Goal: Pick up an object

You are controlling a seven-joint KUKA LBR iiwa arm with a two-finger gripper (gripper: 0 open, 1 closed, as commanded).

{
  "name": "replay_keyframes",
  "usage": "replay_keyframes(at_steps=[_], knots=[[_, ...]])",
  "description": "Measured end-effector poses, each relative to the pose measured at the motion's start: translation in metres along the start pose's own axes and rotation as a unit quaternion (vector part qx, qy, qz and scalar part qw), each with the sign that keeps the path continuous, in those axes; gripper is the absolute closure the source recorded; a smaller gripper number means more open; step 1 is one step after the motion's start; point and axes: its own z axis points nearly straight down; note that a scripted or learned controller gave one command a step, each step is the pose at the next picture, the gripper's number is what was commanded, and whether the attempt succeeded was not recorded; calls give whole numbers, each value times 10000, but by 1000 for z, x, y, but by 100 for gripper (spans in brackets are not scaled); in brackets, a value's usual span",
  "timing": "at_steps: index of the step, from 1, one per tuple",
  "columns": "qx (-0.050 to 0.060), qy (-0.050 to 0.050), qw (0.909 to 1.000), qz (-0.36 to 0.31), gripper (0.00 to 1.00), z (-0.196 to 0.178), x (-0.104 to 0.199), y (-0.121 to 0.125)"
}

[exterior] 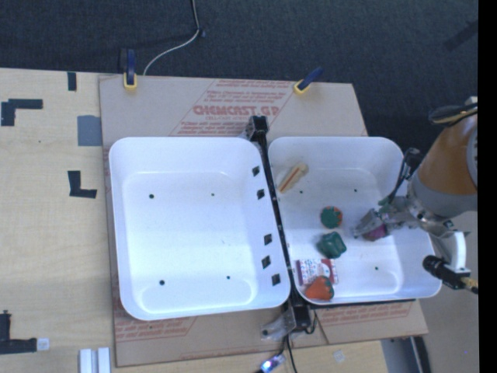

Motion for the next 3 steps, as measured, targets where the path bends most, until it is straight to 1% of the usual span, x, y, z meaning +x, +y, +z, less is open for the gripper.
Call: replay_keyframes(at_steps=[1, 2, 3], knots=[[-46, 16, 10000, -44, 100, -126, 83, 8], [59, 35, 10000, -34, 100, -85, 173, -32], [-74, 18, 10000, -30, 100, -248, 209, -2]])
